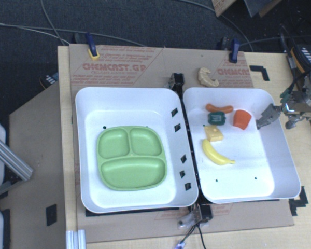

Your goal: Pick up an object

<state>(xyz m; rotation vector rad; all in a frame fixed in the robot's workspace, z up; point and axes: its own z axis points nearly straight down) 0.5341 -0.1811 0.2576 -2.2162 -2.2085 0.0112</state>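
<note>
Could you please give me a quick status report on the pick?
Pincer at right bin's right rim, holding nothing. Orange plastic block nearest, untouched. Nothing between them.

The bench [259, 87] is a light wood surface covered toward the rear by a brown printed cardboard sheet [119, 61], secured with a yellow-tipped clamp [92, 48] and a blue clamp [234, 50]. Two white bins rest on it side by side: left bin [88, 139], right bin [269, 165]. A beige object [208, 77] lies on the cardboard just behind the right bin.
</note>
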